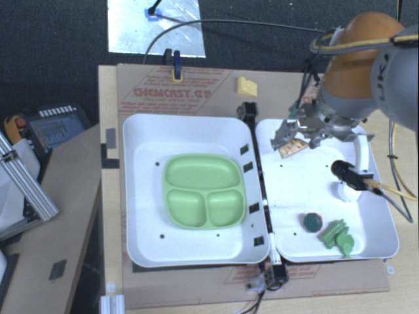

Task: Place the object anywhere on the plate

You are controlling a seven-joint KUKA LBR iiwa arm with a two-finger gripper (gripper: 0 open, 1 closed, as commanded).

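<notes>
A pale green plate [201, 191] with three compartments lies in the middle of the left bin [141, 175]. My gripper [289, 136] hangs over the far left corner of the right bin [298, 188]. A tan cracker-like piece [294, 148] lies tilted right at the gripper's tip, touching or nearly touching it; I cannot make out whether it is held. Near the front of the right bin sit a small teal ball [313, 222] and a green leafy toy [338, 235].
The raised divider [255, 175] between the bins runs between the gripper and the plate. A yellow block [247, 86] and a blue-and-yellow clamp [175, 65] lie on the cardboard behind the bins.
</notes>
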